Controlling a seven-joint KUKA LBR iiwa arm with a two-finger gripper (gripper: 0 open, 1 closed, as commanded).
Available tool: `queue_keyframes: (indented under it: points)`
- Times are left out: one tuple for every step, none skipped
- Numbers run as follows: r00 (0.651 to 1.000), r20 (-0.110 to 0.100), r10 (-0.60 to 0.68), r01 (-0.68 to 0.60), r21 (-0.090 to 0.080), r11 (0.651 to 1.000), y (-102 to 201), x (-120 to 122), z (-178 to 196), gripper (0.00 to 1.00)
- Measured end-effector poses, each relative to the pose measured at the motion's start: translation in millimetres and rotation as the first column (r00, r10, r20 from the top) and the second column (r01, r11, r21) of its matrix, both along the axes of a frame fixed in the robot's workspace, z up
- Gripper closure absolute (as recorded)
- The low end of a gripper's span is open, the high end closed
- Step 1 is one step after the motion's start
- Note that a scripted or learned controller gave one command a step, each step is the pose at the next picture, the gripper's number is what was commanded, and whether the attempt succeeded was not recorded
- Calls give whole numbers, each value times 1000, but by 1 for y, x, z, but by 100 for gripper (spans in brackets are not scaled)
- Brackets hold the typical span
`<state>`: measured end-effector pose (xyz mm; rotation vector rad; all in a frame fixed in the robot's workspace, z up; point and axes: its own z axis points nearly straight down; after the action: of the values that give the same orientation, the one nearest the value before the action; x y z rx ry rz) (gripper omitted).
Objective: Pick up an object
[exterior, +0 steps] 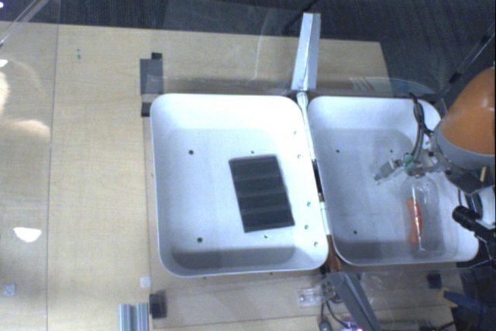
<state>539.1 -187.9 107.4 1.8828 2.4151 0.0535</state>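
Observation:
A dark ribbed rectangular pad lies flat in the middle of the left bin. A clear tube with an orange core lies lengthwise near the right side of the right bin. My gripper hangs over the right bin, just above the tube's far end, under the arm's orange band. The wrist and cables hide how the gripper meets the tube, and I cannot tell whether they touch.
A metal post rises behind the seam between the two bins. Black brackets sit at the left bin's far corner. Cables and clamps crowd the bench's front edge below the right bin.

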Motion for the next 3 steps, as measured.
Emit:
queue_keyframes:
  points:
    - [1000,20,-12,13,-8,1000,-16,-7,5,0]
    - [999,31,44,-43,-18,999,-16,-14,8,0]
    - [999,-30,20,-20,5,1000,-16,10,-7,0]
